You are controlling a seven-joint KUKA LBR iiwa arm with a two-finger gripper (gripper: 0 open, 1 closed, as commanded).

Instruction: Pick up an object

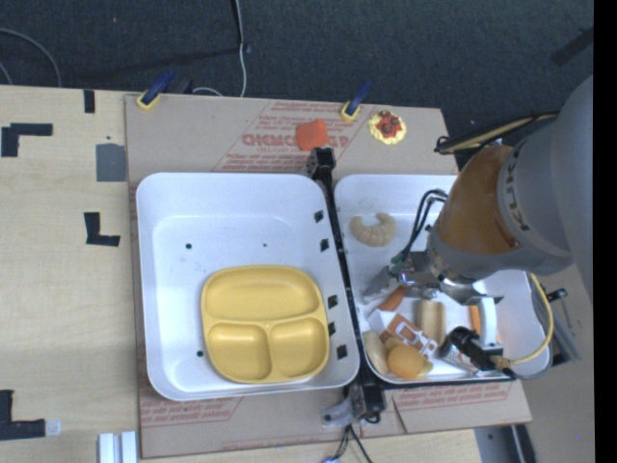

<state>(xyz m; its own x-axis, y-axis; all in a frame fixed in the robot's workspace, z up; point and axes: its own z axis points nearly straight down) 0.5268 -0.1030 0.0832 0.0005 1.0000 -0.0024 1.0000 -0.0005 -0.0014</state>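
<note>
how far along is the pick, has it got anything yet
Done: the arm is down in the right bin, with the gripper low over the pile of small items near the hot dog. In hand: nothing visibly held. Left: grasping and lifting one item. The croissant and yellow tray lie untouched.

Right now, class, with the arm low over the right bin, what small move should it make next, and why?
Probably a short, straight descent. The gripper hangs over the cluttered patch of the right bin, just above the small items lying there, while the croissant sits apart further back. No object shows between its fingers, so nothing looks picked.
</note>
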